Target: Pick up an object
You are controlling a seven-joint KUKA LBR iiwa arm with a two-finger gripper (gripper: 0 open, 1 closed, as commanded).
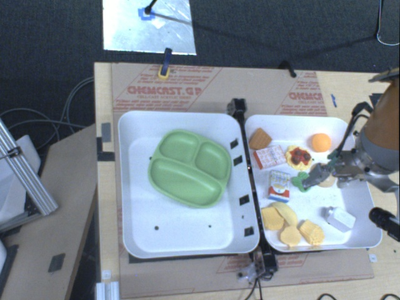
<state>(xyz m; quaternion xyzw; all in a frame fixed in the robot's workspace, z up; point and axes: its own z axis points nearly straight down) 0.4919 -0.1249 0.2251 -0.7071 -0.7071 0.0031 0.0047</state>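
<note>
A KUKA arm [378, 145] reaches from the right into the right-hand bin [359, 236], its gripper [317, 176] low beside a small green object [301, 182], seemingly lined up to seize it; whether the jaws are wide or narrow cannot be told. The green piece lies mid-bin among scattered toy food, touching a small packet [279, 185]. A green divided plate [189, 167] rests in the left bin [140, 230].
</note>
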